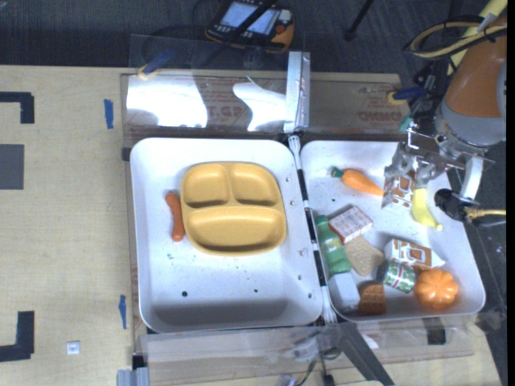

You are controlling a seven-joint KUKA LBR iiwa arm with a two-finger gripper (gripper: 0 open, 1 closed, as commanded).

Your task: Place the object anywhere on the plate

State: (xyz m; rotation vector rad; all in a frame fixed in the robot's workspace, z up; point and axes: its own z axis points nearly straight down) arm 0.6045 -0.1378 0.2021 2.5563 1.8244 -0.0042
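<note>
Left bin (153, 296), centre frame: yellow divided plate (233, 206), with an orange hot dog (175, 215) beside its left edge. Right bin (475, 296): carrot (360, 181), banana (424, 207), pumpkin (437, 288), can (398, 277), cartons. Gripper (402, 185), upper right, clamps a small carton (400, 190) above the right bin.

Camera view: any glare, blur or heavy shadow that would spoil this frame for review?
Camera view: strong white glare on the clear plastic panel behind the bins; the yellow three-compartment plate is evenly lit and sharp; the two-finger gripper over the right white bin is slightly soft; shadows stay mild.
</note>
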